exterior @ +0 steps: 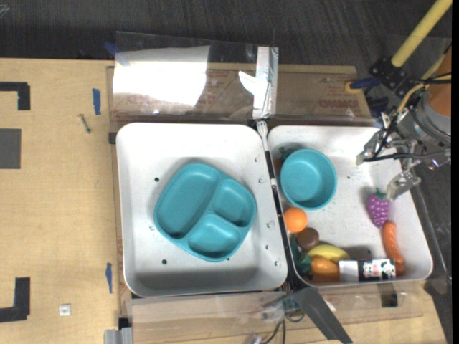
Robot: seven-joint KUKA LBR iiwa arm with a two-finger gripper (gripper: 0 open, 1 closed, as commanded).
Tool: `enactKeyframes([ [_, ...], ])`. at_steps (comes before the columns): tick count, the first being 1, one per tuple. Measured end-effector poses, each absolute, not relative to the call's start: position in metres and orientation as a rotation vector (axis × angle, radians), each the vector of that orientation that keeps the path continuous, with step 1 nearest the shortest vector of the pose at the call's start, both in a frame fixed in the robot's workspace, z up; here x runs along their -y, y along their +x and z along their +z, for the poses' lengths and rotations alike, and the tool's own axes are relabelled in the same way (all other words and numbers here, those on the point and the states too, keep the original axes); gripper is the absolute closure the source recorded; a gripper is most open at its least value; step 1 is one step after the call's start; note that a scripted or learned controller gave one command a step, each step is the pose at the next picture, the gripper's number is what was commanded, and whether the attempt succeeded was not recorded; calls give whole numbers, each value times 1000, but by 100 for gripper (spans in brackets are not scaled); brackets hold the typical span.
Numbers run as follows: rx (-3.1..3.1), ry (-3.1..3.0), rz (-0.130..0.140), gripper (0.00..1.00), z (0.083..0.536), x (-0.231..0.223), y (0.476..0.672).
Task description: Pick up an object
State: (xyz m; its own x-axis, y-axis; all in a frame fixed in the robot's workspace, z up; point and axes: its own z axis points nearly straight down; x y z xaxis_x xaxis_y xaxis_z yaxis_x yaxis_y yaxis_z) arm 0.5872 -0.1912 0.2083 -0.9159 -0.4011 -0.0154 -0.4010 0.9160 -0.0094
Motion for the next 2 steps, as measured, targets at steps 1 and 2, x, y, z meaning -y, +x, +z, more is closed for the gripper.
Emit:
enactKeyframes([
  [1,-3044,-766,2,0,152,193,499],
  [2,-3047,-720,-3,0,89,222,505],
])
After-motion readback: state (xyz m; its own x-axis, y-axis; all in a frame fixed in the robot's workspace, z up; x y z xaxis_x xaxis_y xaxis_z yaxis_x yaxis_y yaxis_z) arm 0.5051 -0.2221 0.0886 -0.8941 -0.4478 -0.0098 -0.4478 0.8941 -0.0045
